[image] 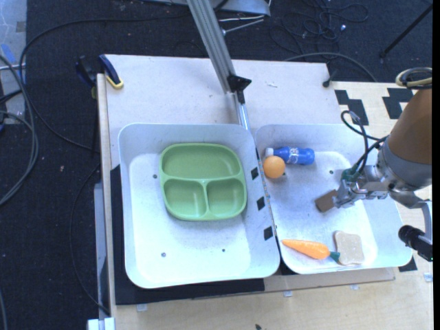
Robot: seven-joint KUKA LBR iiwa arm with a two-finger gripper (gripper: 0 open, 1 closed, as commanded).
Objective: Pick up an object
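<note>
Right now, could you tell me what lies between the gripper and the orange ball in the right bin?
In the camera view, only bare white bin floor lies between the gripper and the orange ball.

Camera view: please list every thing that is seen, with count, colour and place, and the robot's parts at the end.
bins: 2, white, side by side on the bench
divided plate: 1, green, left bin
ball: 1, orange, right bin, far side
bottle: 1, blue and white, lying beside the ball
carrot: 1, orange, right bin, near edge
block: 1, beige, right of the carrot
arm: 1, grey and orange, from the right
gripper: 1, dark, over the right bin
</note>
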